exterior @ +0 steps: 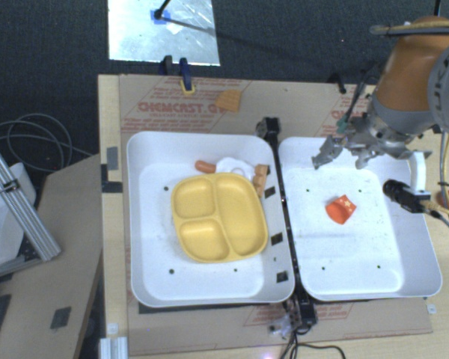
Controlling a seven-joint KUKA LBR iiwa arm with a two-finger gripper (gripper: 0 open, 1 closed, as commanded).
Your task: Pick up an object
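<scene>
A small orange-red object lies on the floor of the right bin, near its middle. My gripper hangs over the far end of that bin, above and behind the orange object, well apart from it. Its two fingers are spread and nothing sits between them. In the left bin rests a yellow divided plate, with a small sausage-like piece, a white item and a tan block behind it.
The arm's grey and orange body fills the upper right over the right bin's far corner. A black clamp sits at the far end of the ridge between the bins. Cables run along the right bin's right edge.
</scene>
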